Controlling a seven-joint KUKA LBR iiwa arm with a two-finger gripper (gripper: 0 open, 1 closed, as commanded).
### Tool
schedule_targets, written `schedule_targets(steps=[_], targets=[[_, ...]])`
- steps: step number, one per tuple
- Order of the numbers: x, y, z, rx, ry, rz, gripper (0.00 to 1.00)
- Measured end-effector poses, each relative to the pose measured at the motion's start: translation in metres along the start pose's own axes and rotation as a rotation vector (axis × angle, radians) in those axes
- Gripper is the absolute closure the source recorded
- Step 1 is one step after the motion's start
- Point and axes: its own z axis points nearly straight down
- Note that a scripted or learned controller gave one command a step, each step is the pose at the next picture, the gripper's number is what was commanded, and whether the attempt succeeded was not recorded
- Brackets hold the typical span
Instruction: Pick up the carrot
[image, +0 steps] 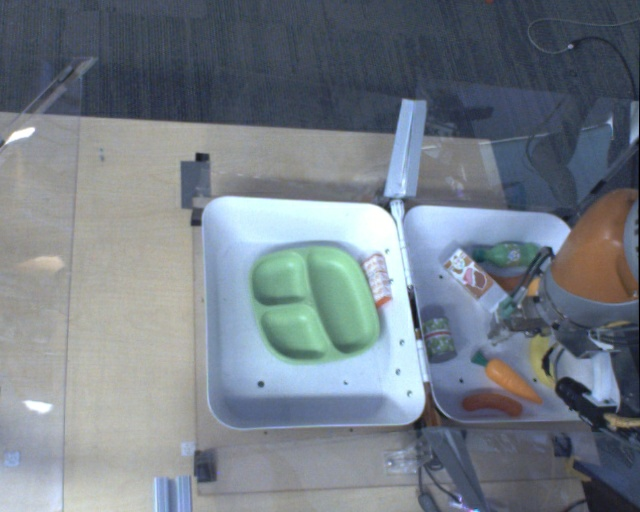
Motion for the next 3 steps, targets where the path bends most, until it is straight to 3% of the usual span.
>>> schedule_targets(steps=[1,3], targets=[[0.015,-0.015,0.009,-0.003,-0.007,-0.403,1.00],[0.017,-0.009,-0.010,-0.013,-0.008,-0.405,1.00]])
